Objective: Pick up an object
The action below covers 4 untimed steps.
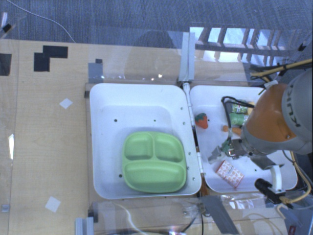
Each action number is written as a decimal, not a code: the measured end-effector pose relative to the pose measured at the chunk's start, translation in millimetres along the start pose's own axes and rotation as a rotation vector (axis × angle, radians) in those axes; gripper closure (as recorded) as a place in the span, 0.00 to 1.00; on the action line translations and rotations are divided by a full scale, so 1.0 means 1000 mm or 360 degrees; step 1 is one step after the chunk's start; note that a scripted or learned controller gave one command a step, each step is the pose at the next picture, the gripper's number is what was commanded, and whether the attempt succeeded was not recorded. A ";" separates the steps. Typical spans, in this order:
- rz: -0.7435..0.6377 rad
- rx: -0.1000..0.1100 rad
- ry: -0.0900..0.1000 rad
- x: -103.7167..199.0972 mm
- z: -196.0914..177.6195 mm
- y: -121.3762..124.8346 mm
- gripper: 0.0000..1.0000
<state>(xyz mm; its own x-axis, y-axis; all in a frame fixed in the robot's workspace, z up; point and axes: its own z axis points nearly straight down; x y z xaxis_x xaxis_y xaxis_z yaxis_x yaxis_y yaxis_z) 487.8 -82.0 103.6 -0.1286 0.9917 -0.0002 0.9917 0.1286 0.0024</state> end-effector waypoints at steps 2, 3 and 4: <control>-0.0297 -0.0010 -0.0002 -0.008 0.000 0.002 1.00; -0.0297 -0.0010 -0.0002 -0.008 0.000 0.002 0.00; 0.0278 -0.0018 0.0000 -0.006 0.014 0.003 0.00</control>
<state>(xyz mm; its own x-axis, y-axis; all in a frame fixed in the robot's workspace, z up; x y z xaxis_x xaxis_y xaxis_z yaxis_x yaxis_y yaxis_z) 491.3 -87.8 90.0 0.0457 0.9990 0.0015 0.9989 -0.0457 0.0137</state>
